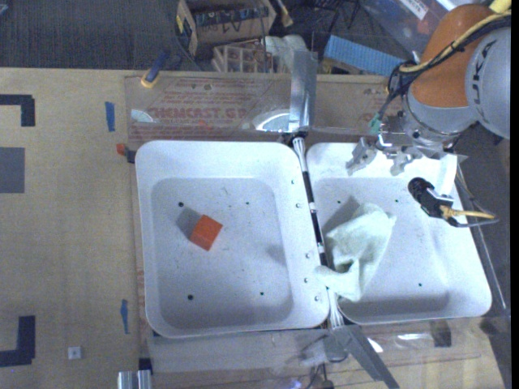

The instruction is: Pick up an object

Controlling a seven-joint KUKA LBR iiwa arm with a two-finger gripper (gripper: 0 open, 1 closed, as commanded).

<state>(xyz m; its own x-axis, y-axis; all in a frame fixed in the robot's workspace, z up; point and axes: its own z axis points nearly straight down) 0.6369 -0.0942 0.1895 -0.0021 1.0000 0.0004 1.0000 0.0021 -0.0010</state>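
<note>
- I am counting two white bins side by side on the bench (pixel 65 233): the left bin (pixel 235 286) and the right bin (pixel 418 254).
- I am seeing one orange block (pixel 206 232) lying on the floor of the left bin, left of its centre, tilted relative to the bin walls and apart from every wall.
- I am seeing one pale cloth (pixel 359 237), crumpled, lying in the left part of the right bin; its lower end is draping onto the rim where the two bins meet.
- I am watching one gripper (pixel 376 167) hanging over the far end of the right bin, just beyond the cloth and well apart from the block.
- Its two fingers (pixel 357 159) are standing spread, with nothing between them.
- The arm (pixel 454 63), grey with one orange band, is reaching in from the right.
- I am reading red print on the clear panel (pixel 203 108) behind the left bin; it is looking like "CHEMCAST GP", though the letters are faint.
- I am counting two strips of blue tape (pixel 109 117) on the bench left of the bins, one far and one near.
- One cardboard box (pixel 223 14) is standing beyond the bench; I cannot read its markings.
</note>
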